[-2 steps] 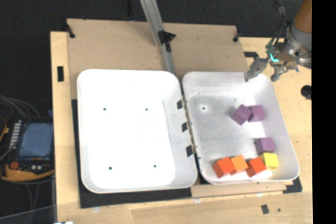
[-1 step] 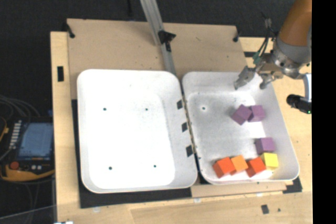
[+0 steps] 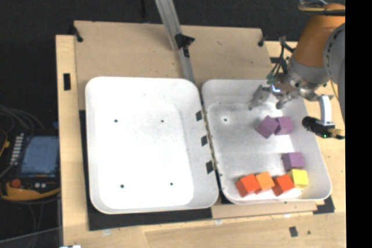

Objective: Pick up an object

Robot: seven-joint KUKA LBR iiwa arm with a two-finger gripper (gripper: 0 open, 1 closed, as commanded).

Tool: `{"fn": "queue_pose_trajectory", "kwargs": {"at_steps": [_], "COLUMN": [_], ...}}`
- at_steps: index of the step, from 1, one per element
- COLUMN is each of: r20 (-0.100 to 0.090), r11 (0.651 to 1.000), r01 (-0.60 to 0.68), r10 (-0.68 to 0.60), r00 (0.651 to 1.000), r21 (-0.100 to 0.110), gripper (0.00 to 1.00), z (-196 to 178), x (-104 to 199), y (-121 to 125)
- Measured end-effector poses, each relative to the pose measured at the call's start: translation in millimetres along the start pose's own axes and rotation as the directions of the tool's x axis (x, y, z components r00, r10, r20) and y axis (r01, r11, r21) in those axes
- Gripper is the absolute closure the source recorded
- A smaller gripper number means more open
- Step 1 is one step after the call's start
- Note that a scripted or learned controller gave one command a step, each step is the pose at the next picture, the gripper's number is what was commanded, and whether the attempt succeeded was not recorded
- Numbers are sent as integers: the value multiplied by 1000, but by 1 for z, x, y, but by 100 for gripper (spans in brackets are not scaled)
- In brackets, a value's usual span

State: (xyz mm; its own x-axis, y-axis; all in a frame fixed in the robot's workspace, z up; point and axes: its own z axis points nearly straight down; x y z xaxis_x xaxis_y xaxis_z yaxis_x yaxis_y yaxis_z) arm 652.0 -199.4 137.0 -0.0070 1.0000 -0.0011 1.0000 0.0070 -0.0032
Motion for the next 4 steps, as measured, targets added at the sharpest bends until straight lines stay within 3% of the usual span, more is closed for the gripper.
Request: {"fn": "queue_pose_trajectory", "kwargs": {"at_steps": [1,2,4], "r20": [1,5,3], "r11": [1000,1000,1000], "r01": [0,2,-1], "r10": [0,-2,1], "r00": [1000,1000,1000], "r21": [-2,-10,-13], "gripper": [0,100,100], "z": [41,27,-101], "x": [-1,-2,-9], "y": [0,2,14]}}
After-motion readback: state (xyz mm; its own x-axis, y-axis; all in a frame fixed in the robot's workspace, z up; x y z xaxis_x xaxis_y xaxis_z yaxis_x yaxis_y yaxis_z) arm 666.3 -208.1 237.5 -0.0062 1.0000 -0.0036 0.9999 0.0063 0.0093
